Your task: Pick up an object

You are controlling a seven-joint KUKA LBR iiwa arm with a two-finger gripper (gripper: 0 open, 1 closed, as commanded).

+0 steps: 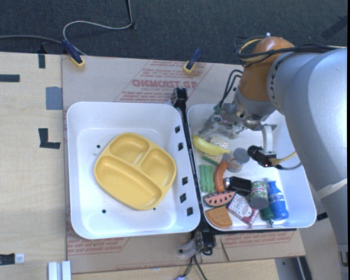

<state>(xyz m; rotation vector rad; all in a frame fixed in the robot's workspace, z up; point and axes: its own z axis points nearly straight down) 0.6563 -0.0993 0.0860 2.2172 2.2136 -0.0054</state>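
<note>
Left bin [76, 174]: holds one yellow divided tray [135, 170], lying flat and turned at an angle, well apart from the arm. Nothing else in it that I can make out.

Right bin [306, 206]: cluttered with toy food and small packs. Far end has a banana [207, 146] with a pale corn cob [219, 140] just beside it. Below those, a green vegetable piece [206, 176] and an orange hot dog [221, 175] side by side. Near end: watermelon slice [217, 199], brownish bread-like piece [220, 217], red-and-white packet [242, 208], a can [259, 193], blue bottle [277, 200].

Gripper [224, 125] is low over the far end of the right bin, right above the banana and corn. Cannot tell the tool state, metal parts there blur together. Nothing visibly grasped.

Step, as I judge it: descent/approach onto a target, likely banana or corn, grasp not yet confirmed. Next move calls for closing on one item only, then a straight lift; the crowding means a neighbour could get nudged or the item slip out.
</note>
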